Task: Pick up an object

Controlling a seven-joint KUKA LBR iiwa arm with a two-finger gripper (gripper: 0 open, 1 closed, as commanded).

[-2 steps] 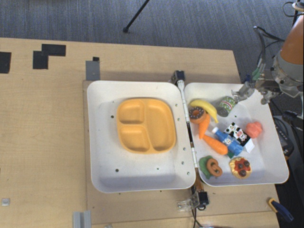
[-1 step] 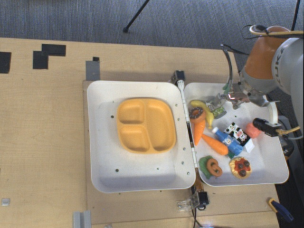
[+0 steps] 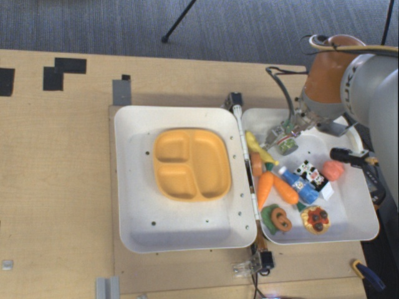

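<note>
Nearest the camera, right bin [image 3: 349, 229]: we list a green ring-shaped toy [image 3: 276, 218] and a round pizza-like toy [image 3: 316, 219] side by side by the near wall; both flat, we judge them hard to pinch from above.
Middle, carrot [image 3: 264, 189]: long axis runs near to far, thin tip toward us; beside it a second orange carrot [image 3: 286, 191] lies slantwise, touching the blue bottle [image 3: 298, 186].
Handling: we judge the carrots light, stiff, smooth plastic, likely slippery; best taken across the thick middle.
Further, pink piece [image 3: 333, 170]: small, rounded, apart from the heap.
Far left, yellow banana [image 3: 258, 147]: lies along the bin's left wall.
Left bin [image 3: 134, 185]: holds a yellow divided plate [image 3: 190, 164].
Far end, gripper [image 3: 285, 136]: hangs over the right bin's far part; spread or closed, we cannot tell.
</note>
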